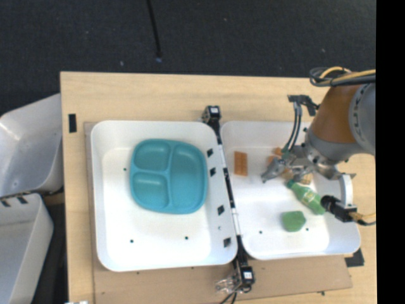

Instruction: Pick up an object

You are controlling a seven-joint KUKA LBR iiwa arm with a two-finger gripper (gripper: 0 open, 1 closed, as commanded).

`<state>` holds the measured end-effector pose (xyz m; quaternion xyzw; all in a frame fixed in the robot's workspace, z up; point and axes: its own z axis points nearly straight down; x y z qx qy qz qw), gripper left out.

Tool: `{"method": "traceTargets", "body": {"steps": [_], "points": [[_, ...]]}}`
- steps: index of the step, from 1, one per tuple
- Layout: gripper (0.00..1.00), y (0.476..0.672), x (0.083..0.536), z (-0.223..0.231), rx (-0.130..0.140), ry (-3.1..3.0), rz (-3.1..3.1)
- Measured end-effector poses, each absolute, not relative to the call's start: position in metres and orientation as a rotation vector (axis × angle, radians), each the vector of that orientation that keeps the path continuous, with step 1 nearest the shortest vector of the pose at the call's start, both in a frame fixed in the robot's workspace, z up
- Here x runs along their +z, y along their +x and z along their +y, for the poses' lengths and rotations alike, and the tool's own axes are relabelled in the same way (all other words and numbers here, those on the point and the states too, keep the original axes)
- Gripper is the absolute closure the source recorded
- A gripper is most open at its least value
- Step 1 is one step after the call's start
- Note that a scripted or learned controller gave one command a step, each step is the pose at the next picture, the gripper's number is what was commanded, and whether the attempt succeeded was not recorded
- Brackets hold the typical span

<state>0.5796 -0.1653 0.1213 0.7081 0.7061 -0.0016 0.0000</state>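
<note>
My gripper (pixel 276 168) hangs low over the middle of the right bin (pixel 259 230), reaching in from the right, its fingers spread open with nothing between them. An orange-brown block (pixel 241 163) lies just left of the fingertips. A green bottle (pixel 305 195) lies tilted right below the wrist, its upper end partly hidden by the gripper. A small green lump (pixel 293 221) rests nearer the front of the bin. A small orange piece (pixel 277 152) shows beside the fingers.
The left bin (pixel 111 233) bears a teal divided plate (pixel 169 175). A black clip-lined ridge (pixel 224 189) separates the two bins. Cables loop off the arm at the right.
</note>
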Motion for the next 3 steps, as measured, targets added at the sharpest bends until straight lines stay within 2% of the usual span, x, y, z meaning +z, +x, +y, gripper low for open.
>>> {"method": "traceTargets", "body": {"steps": [1, 3], "points": [[1.00, 0.581, 0.135, -0.166, 0.002, 2.225, 2.212], [1.00, 0.577, 0.243, -0.169, 0.005, 2.214, 2.221]]}}
